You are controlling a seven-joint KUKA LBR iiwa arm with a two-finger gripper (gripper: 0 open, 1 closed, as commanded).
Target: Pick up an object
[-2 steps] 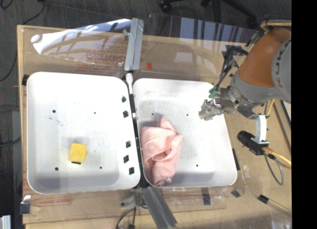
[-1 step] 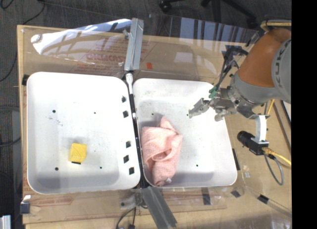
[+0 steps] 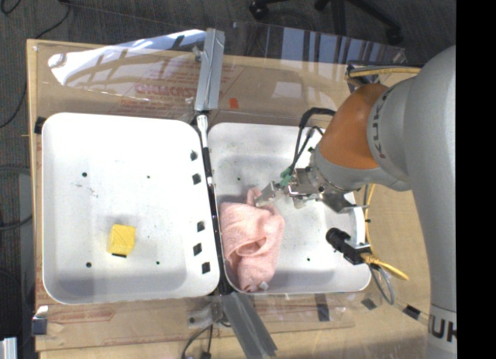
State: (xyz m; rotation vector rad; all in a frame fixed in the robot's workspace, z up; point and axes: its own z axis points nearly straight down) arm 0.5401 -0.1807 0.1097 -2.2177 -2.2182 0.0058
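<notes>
Claw [image 3: 273, 191]: low in the right bin [image 3: 325, 272]; finger state cannot be told.
Pink cloth [image 3: 249, 243]: bunched, just below-left of claw, possibly touching.
Yellow block [image 3: 122, 239]: far left of claw, left bin [image 3: 70, 187].

The grey arm [image 3: 422, 117] fills the right side of the frame, its orange band [image 3: 349, 132] at centre right. Below that, the gripper [image 3: 273, 193] points left toward the middle of the frame.
</notes>
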